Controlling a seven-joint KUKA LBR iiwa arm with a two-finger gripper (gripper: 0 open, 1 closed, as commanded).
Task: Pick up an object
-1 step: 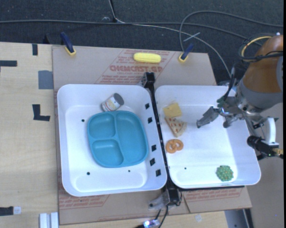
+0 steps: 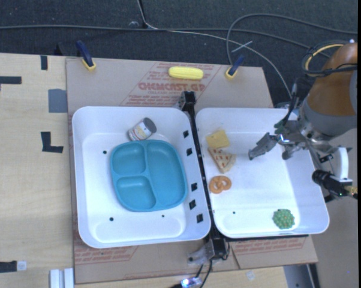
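Gripper over right bin, fingers spread apart, nothing between them; nearest targets at bin's left side: cheese wedge, cracker slice, pretzel; broccoli near front corner; suggest centring over one item, clear of neighbours, descend straight, then close; count: four items right bin; left bin one blue tray, one small can; one yellow piece outside bins.

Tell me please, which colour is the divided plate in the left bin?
The divided plate is light blue, seen best in the camera view.
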